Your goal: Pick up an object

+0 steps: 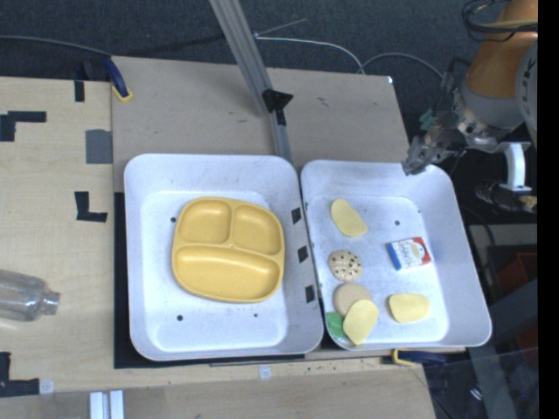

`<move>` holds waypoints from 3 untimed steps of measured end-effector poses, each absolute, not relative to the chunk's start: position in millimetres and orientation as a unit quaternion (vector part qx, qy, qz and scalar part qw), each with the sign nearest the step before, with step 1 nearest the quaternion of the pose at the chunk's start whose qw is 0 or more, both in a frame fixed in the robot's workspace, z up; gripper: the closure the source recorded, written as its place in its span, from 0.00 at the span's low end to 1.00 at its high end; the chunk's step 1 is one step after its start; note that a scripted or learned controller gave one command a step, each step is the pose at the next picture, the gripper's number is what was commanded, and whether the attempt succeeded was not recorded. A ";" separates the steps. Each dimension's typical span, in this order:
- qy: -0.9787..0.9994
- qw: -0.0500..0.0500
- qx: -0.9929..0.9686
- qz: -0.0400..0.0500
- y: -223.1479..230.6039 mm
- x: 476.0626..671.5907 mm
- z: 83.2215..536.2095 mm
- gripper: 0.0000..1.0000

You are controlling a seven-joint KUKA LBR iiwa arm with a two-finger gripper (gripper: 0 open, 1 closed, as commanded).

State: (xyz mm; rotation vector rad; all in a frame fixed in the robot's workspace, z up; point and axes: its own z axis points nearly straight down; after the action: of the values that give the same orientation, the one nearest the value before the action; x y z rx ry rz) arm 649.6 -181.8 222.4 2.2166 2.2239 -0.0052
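Gripper (417, 162) poised above right bin's (454, 317) corner

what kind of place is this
Most likely a robotics lab bench set up for pick-and-place trials. Two white bins sit side by side, one with a yellow tray, the other with toy food like a cookie, and a robot arm reaches in over them.

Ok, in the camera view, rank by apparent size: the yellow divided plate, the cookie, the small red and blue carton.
1. yellow divided plate, by far the largest
2. small red and blue carton
3. cookie, slightly smaller than the carton; those two are close
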 end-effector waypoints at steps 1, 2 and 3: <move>0.707 0.001 0.707 -0.001 -196.2 658.3 207.8 1.00; 0.708 -0.003 0.706 -0.003 -164.5 644.9 140.5 1.00; 0.709 -0.004 0.705 -0.002 -102.3 610.8 114.6 1.00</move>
State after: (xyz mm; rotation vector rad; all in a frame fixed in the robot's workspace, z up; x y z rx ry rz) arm 610.8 -102.3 114.6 2.2210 2.2318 -0.0051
